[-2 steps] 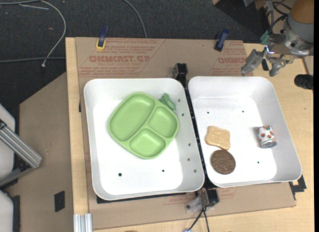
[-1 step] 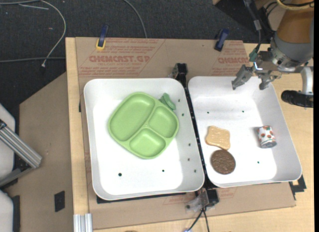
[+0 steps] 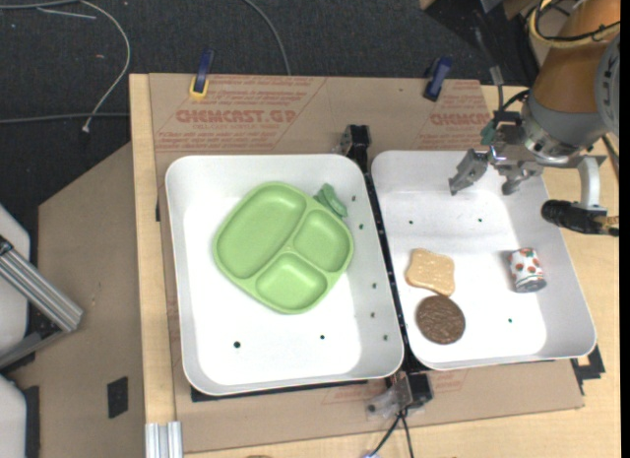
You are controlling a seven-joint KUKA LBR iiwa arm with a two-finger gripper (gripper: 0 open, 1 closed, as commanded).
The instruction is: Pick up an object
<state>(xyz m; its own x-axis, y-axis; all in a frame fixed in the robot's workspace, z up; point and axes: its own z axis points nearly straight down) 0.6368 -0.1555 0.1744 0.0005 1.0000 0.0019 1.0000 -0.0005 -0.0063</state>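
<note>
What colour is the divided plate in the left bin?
Light green; the divided plate shows clearly in the camera view.

Even, fairly bright overhead light falls on the desk (image 3: 295,116), whitening the two bins (image 3: 197,249) almost to glare with only thin soft shadows under their contents, while the dark floor beyond the desk's far edge stays dim and the whole picture looks slightly soft and grainy.
</note>
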